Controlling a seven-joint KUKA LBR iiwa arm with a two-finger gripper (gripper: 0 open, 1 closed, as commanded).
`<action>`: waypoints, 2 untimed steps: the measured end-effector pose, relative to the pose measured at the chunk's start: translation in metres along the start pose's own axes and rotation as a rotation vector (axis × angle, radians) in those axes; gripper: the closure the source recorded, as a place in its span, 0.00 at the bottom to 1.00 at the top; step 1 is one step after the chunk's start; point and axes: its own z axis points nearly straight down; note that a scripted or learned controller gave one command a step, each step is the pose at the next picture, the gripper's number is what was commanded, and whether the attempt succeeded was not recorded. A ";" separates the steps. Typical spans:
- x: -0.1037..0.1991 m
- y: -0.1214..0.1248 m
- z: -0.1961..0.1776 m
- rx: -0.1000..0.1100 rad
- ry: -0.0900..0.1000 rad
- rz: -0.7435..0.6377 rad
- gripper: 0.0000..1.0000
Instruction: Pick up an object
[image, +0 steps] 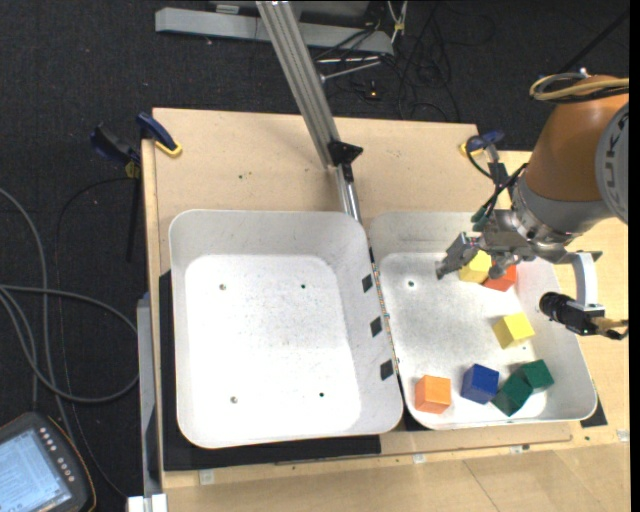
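Note:
My gripper (472, 268) hangs over the far part of the right bin (440, 330). A small yellow block (477, 267) sits between its dark fingers, and they are shut on it. A red block (502, 280) lies right beside it, partly hidden by the gripper. Further forward in the same bin lie a second yellow block (515, 328), an orange block (433, 392), a blue block (480, 383) and two green blocks (524, 385) touching each other.
The left bin (262, 322) lies beside the right one. A slanted metal pole (305, 85) stands behind the bins. Clamps (158, 135) grip the bench's far corners. Black cable fittings (565, 310) hang off the arm at the right.

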 end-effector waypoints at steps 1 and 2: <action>-0.007 -0.005 0.060 0.001 0.000 0.002 0.00; -0.007 -0.006 0.113 -0.003 -0.001 0.000 0.00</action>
